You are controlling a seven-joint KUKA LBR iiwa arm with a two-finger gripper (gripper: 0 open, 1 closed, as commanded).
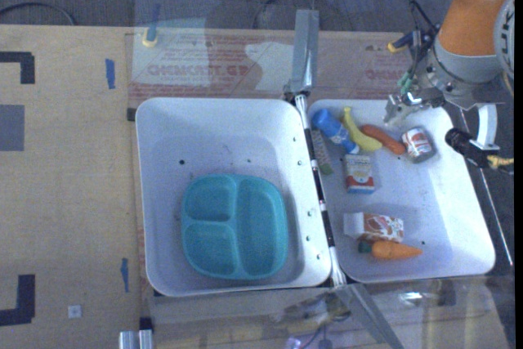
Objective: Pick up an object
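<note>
Camera view, for your record: the left bin holds one teal divided plate, lying flat and well apart from the arm. The right bin holds your pickable stock: blue bottle, banana and long carrot crowded near the far wall, a small can just beside them, a red-and-white carton mid-bin, a second carton touching an orange carrot near the front. The gripper hangs over the far cluster, nearest the long carrot and can, likely its targets. You cannot tell how its jaws stand; nothing is seen held.
</note>
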